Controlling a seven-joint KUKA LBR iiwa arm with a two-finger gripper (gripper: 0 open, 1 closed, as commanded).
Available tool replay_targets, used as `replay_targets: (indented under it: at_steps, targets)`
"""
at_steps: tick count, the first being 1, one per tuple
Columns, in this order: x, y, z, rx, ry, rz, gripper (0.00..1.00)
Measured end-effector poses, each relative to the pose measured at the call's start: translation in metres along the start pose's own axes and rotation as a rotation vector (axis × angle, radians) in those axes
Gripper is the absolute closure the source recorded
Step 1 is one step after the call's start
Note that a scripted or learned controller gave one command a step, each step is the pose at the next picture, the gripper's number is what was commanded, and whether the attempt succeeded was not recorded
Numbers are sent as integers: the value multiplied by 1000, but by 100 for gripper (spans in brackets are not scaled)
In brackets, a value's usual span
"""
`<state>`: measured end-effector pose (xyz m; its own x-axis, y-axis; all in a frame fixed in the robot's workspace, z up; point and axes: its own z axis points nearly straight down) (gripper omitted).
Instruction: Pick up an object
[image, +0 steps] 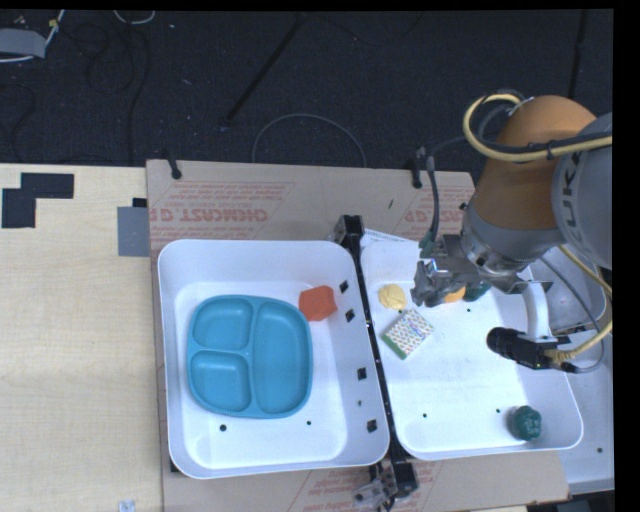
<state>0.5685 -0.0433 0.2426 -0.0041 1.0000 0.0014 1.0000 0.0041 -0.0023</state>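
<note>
Two bins: gripper (432, 283) sits low in the right bin (480, 420) beside a yellow object (392, 296), jaw state impossible to tell, so approach step judged underway; next move needs centring over it.

Four small objects are seen in the right-hand bin (560, 440): a pale yellow lump (392, 296) near its upper left, a flat patterned packet (408, 332) with a green edge, tilted, just below it, an orange-yellow piece (455, 295) partly hidden beneath the gripper, and a dark green ball (525, 422) lying well apart in the lower right corner.
</note>
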Motion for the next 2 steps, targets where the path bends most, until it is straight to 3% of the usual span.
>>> replay_targets:
  at_steps: [2]
  targets:
    - [115,14,23,2,0,0,100]
